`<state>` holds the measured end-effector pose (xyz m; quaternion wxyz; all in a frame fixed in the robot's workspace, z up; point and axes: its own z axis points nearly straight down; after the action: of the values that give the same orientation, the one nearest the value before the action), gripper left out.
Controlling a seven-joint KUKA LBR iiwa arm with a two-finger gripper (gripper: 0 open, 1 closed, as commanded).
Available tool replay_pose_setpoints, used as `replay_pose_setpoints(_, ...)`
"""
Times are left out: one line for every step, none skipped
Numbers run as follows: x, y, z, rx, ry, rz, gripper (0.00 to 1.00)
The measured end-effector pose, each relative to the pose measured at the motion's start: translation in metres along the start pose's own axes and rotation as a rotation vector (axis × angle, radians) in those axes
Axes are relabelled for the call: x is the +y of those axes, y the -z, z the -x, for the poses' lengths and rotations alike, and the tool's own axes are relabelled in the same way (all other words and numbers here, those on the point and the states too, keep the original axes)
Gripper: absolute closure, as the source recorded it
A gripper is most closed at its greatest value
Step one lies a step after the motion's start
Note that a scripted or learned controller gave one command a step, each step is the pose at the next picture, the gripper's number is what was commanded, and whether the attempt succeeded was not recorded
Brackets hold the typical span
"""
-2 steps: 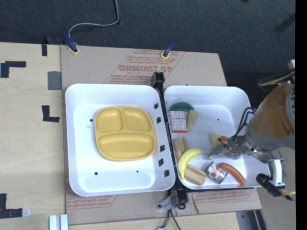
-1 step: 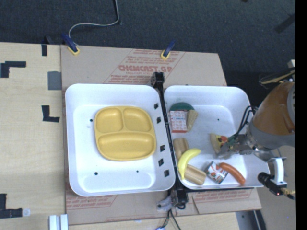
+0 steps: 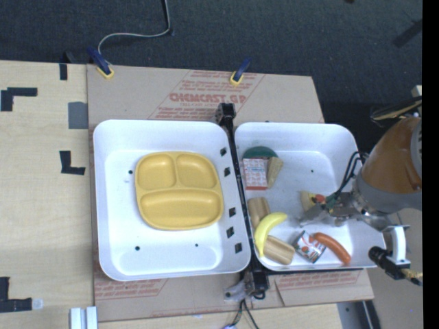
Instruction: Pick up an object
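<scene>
Room is widest in the right bin (image 3: 329,139) along its upper right. Food crowds its lower left: banana (image 3: 268,226), bread roll (image 3: 278,250), can (image 3: 309,247), sausage (image 3: 333,247). At the right edge the gripper (image 3: 317,209) reaches low beside a small yellow piece (image 3: 308,199); whether it is spread or pinching is hard to tell. The left bin (image 3: 110,184) holds a yellow tray (image 3: 180,190).
</scene>
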<state>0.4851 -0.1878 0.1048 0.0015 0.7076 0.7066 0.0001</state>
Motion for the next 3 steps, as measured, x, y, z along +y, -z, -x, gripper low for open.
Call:
replay_pose_setpoints(0.073,-0.018,-0.030,0.001,0.004,0.003,0.00)
replay_pose_setpoints(0.072,-0.009,-0.028,-0.002,0.002,0.003,1.00)
replay_pose_setpoints(0.037,0.122,-0.065,0.001,0.003,-0.001,1.00)
